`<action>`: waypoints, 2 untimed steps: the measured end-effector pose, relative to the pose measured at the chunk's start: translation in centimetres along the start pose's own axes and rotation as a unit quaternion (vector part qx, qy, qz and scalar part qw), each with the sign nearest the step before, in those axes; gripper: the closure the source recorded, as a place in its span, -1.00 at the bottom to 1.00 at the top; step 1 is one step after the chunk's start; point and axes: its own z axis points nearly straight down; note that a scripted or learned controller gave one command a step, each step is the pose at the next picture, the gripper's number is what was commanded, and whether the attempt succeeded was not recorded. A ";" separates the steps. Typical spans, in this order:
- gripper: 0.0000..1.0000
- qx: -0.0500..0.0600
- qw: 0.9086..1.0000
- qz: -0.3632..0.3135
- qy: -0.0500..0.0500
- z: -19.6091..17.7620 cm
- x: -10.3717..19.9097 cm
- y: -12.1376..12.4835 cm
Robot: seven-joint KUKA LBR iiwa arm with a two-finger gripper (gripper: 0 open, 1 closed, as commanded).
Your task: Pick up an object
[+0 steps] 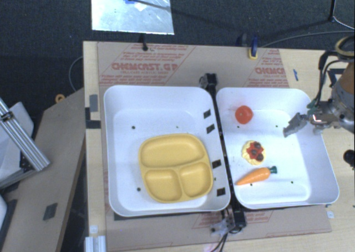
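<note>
The job has hardly begun. The gripper (293,127) hangs over the right bin (324,190), near that bin's 3 o'clock side, and nothing sits between its fingers. I cannot tell if the jaws are spread or closed, as they look like one small grey lump from up here.

Three toy foods lie in the right bin, and any one of them could be the thing to pick up. A red tomato (243,114) sits at about 11 o'clock in the bin. A little round pastry (253,152) with dark red bits on top sits near the middle. An orange carrot (254,176) with a green end lies at about 6 o'clock, just below the pastry. All three lie flat on the bin floor, well apart from the gripper (it is off toward 9 o'clock from the gripper that they lie).

So what is left is nearly all of it: going over to one food, coming down, closing on it and lifting.

The left bin (119,134) holds a yellow tray (175,167) with three hollows in it. It is far off and not in the way. The pastry and carrot lie close together, so grabbing one might bump the other. The tomato has more room around it.
</note>
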 end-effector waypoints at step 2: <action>-1.00 0.000 1.000 0.001 0.000 10.4 0.3 0.0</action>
